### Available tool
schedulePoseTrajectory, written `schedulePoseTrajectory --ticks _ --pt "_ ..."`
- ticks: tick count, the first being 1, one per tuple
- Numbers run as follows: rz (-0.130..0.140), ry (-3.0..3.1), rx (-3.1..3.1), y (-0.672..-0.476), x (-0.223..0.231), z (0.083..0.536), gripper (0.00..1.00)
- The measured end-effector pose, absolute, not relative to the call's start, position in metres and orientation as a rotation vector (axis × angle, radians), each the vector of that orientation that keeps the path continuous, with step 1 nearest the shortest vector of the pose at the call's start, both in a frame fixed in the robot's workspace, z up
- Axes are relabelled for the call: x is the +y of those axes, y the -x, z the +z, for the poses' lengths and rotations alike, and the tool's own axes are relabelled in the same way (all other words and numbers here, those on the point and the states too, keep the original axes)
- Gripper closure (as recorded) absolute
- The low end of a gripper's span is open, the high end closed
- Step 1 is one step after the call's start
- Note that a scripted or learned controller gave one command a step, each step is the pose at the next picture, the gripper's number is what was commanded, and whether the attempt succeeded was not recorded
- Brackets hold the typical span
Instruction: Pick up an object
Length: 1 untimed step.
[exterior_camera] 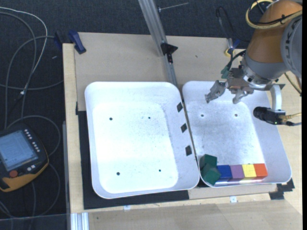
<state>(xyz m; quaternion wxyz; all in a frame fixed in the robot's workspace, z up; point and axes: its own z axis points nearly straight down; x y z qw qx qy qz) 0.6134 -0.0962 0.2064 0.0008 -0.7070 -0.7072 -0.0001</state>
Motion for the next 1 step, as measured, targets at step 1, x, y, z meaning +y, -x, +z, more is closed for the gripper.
schedulePoseTrajectory --ticks 1 --pt "0.002 2.224 -2.214 -0.5554 -0.1454 0.2192 0.0"
